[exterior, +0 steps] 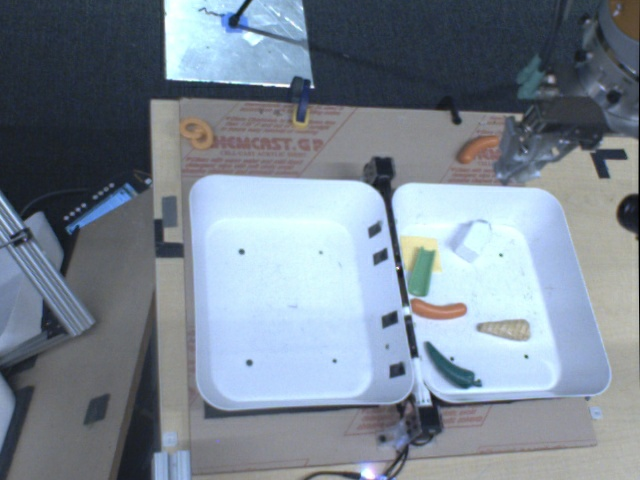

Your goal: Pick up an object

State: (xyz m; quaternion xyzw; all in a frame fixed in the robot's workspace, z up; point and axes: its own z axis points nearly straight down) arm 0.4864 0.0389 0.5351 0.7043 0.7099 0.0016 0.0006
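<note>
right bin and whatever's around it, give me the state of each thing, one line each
gripper: above the bench, beyond the right bin's far rim
right bin: holds five items
white block: lying in the bin's far part
green piece: lying on a yellow piece
orange sausage: lying flat, mid bin
tan cone: lying on its side
dark green pepper: lying by the near rim
orange piece: on the bench, outside the bins

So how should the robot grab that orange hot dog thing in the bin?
Probably across the middle of the orange sausage, coming straight down from above. It lies flat and long, left to right, so the narrow width fits between fingers. Nothing touches it; the green block sits just above it.
</note>
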